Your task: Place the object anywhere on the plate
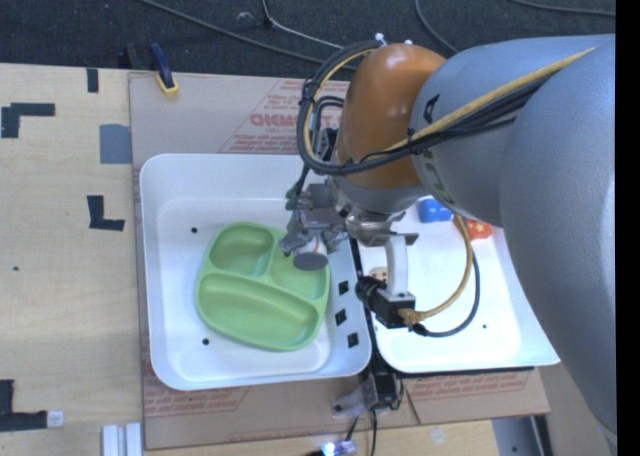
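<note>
Left bin (165, 244) holds the green divided plate (262, 289), its long axis running from upper left to lower right. At the plate's upper right rim sits a small grey object (310, 262), directly beneath the gripper (305, 234) and apparently touching or just above that rim; whether it is pinched or released cannot be told. To the right, the right bin (480, 334) holds a blue item (433, 210) and an orange item (480, 230). Judged: the plate lies left and below the tool.
</note>
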Tool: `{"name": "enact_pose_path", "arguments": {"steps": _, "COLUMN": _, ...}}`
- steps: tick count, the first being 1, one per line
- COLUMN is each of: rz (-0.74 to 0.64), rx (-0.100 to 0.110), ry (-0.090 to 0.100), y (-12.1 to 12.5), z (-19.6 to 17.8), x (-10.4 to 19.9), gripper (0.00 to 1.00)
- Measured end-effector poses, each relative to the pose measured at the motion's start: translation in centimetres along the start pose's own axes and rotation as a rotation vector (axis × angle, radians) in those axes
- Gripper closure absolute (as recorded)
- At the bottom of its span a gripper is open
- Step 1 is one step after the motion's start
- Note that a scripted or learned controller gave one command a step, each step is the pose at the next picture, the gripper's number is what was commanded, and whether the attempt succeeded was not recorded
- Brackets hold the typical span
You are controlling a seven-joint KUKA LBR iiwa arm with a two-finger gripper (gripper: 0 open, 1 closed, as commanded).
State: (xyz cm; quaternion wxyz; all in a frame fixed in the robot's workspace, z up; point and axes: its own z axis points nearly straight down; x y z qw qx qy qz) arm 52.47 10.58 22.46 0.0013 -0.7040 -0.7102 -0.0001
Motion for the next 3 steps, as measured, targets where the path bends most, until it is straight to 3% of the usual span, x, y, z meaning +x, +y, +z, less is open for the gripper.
{"name": "enact_pose_path", "arguments": {"steps": 1, "rz": 0.0, "rx": 0.002, "ry": -0.001, "y": -1.7, "z": 0.5, "x": 6.2, "gripper": 1.0}}
{"name": "enact_pose_path", "arguments": {"steps": 2, "rz": 0.003, "rx": 0.002, "ry": -0.003, "y": -3.1, "z": 1.1, "x": 9.8, "gripper": 1.0}}
{"name": "enact_pose_path", "arguments": {"steps": 3, "rz": 0.006, "rx": 0.001, "ry": -0.003, "y": -3.0, "z": 1.0, "x": 9.6, "gripper": 0.0}}
